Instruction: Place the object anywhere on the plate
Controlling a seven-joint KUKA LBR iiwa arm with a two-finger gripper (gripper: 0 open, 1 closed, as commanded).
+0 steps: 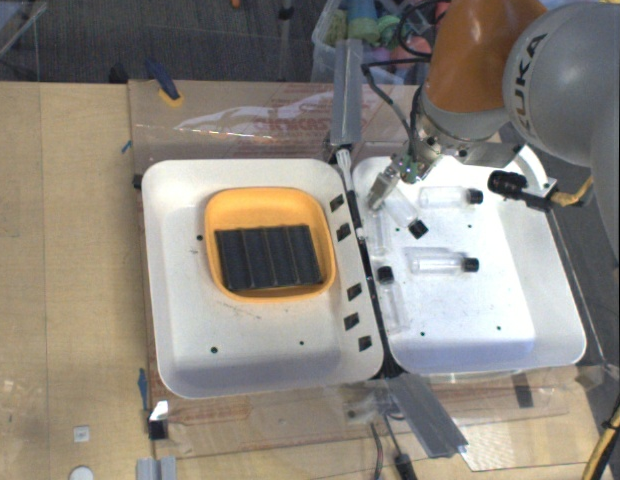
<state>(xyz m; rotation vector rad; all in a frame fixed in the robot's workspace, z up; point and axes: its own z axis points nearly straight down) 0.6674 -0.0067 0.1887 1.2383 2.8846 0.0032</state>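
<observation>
An orange plate point(218, 218) sits in the left bin point(180, 318). A black ridged rectangular object point(268, 258) lies flat in the plate's middle. My gripper point(386, 184) hangs over the far left corner of the right bin point(510, 318), close to the divider between the bins. It is to the right of the plate and apart from it. I see nothing held in it. The orange and grey wrist point(470, 53) above hides part of the right bin's far edge.
Clear vials with black caps lie in the right bin: one point(445, 197) near the gripper, one point(442, 264) in the middle, one point(387, 293) along the divider. A small black piece point(418, 229) lies between them. Cluttered coloured items point(385, 8) stand behind the bins.
</observation>
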